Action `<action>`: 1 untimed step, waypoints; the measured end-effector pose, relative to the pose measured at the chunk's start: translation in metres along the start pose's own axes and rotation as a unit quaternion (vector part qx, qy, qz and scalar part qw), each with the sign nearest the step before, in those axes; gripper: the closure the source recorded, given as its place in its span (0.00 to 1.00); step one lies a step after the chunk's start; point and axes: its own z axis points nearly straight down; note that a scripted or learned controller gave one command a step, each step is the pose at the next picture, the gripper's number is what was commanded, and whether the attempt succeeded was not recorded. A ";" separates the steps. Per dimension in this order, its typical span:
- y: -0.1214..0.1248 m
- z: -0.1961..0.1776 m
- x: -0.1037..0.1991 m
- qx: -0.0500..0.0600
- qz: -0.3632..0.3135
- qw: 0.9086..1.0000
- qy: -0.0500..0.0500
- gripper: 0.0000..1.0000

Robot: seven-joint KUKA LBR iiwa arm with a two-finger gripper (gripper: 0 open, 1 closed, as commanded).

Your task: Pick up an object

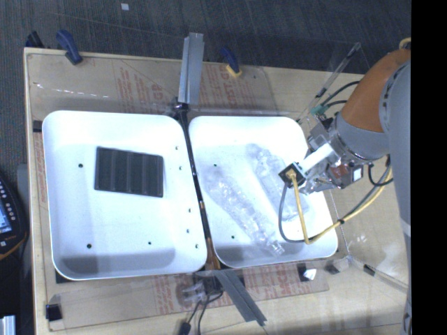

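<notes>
Bottles (244, 194): two clear plastic, lying slantwise in right bin (230, 128).
Gripper (307, 176): over that bin's right rim; jaws' state cannot be told.
Advice: descend centred across one bottle, avoiding the rim.

Ridged mat (129, 172) in the left bin (63, 128), plastic bottles (244, 197) in the right bin (230, 125) (bins side by side)

One fixed camera looks down at a slant from above the bench (105, 72), taking in both white bins (63, 187).
</notes>
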 end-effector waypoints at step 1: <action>-0.030 -0.111 0.042 -0.001 0.021 1.000 0.001 1.00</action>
